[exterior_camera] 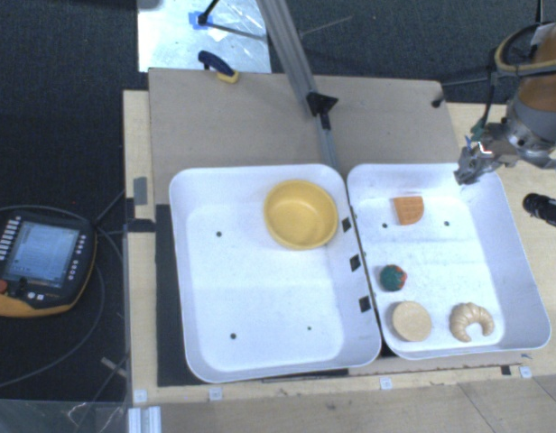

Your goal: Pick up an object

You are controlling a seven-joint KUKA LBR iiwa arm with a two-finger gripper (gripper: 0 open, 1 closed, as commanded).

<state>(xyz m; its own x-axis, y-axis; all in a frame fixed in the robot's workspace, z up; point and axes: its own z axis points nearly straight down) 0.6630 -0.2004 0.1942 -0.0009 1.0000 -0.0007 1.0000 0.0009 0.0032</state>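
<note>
My gripper (468, 171) hangs at the far right corner of the right bin (517, 242), over its rim. The fingers appear small and dark against the white wall; I cannot tell whether they are open or closed, and nothing is visible between them.

Positions relative to my fingers:

- Orange block (408, 209): the nearest object, to the left and slightly toward the near edge, lying flat on the floor of the right bin, apart from the fingers.
- Green and red ball (393, 277): farther toward the near edge and to the left, close to the dividing wall between the bins.
- Round tan disc (411, 321): well apart from the fingers, near the front wall of the right bin, just below the ball.
- Croissant (471, 321): almost straight toward the near edge from the fingers, just beside the disc on its right.
- Yellow bowl (301, 213): well to the left, upright in the far right part of the left bin (206, 287).

Both bins rest side by side on the table (377, 115). A slanted metal pole (291, 43) crosses the table's far side, well left of the fingers. A teach pendant (39, 260) lies off the table at the far left.
</note>
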